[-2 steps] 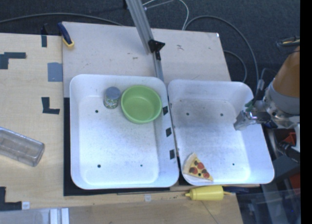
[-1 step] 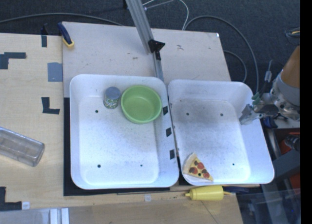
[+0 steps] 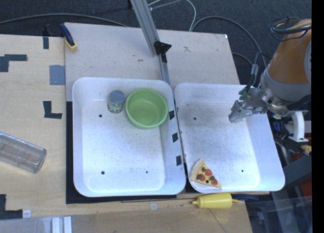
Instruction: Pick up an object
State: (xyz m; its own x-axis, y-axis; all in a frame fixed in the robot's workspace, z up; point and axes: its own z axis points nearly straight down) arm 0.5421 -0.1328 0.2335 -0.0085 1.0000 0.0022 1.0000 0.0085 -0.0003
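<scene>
Gripper (image 3: 237,114) sat at the right of the frame, over the upper right part of the right bin (image 3: 263,176), with nothing between its fingers. How far apart they were, couldn't tell at this angle and blur.

Candidates: a toy pizza slice (image 3: 204,174) lay flat in the lower left corner of the right bin, near the rim, well apart from the gripper. In the left bin (image 3: 86,176), upper middle of the frame, a green bowl (image 3: 147,108) sat upright with a small grey-lidded jar (image 3: 116,101) just beside it on its left, possibly touching.

Handling guess: the slice looked thin, light and probably rigid plastic. Lying flat, it gave little to pinch from above, so best bet was across its narrow tip or crust edge, and the bin wall nearby could crowd one finger. The bowl looked light and stiff, and a rim pinch on its right side, away from the jar, seemed workable. The jar looked compact, with likely smooth sides that might slip.

Outside the bins, a yellow bottle (image 3: 215,201) lay at the lower edge.
</scene>
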